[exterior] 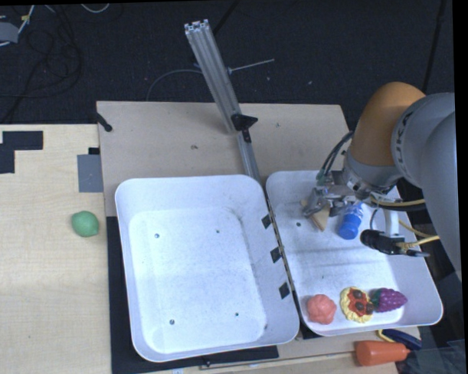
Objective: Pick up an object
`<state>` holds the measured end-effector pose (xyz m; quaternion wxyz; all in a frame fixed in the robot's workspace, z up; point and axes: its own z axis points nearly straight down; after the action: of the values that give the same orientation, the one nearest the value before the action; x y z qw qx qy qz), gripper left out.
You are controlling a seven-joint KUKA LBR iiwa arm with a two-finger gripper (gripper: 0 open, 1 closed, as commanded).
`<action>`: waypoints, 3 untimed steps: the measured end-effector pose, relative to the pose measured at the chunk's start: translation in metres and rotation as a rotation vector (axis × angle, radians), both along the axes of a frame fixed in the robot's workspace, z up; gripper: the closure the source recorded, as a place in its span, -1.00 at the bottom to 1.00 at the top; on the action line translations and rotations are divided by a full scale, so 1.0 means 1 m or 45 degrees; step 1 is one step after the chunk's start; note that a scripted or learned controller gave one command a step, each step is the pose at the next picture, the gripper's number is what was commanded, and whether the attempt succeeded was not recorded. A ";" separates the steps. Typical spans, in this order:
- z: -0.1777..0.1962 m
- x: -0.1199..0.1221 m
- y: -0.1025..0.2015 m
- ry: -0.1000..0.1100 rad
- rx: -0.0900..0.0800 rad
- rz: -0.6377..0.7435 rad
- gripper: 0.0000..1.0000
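My gripper (317, 208) hangs low over the upper part of the right bin (422, 310), below the orange-banded wrist (385, 127). A small tan piece (320, 221) sits right under its tip; whether it is held is unclear. A blue object (349, 224) lies just to the right of the gripper, touching or nearly touching it. Along the bin's front edge lie a pink-red lump (321, 308), a yellow and red toy (355, 304) and a purple grape bunch (388, 298).
The left bin (127, 194) adjoins the right one, with black clips along the shared rim. A green ball (85, 224) rests on the bench to the far left. An orange object (380, 352) lies outside the right bin's front edge. A metal rail (219, 75) slants behind the bins.
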<state>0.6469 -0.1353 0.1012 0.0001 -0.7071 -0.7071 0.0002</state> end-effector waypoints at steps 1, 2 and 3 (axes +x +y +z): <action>0.060 -0.001 0.007 -0.007 -0.001 0.000 1.00; 0.103 -0.005 0.007 -0.004 0.000 0.000 1.00; 0.163 -0.009 0.012 -0.007 -0.001 0.000 1.00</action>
<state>0.6383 -0.1237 0.2643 -0.0019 -0.7072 -0.7070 -0.0016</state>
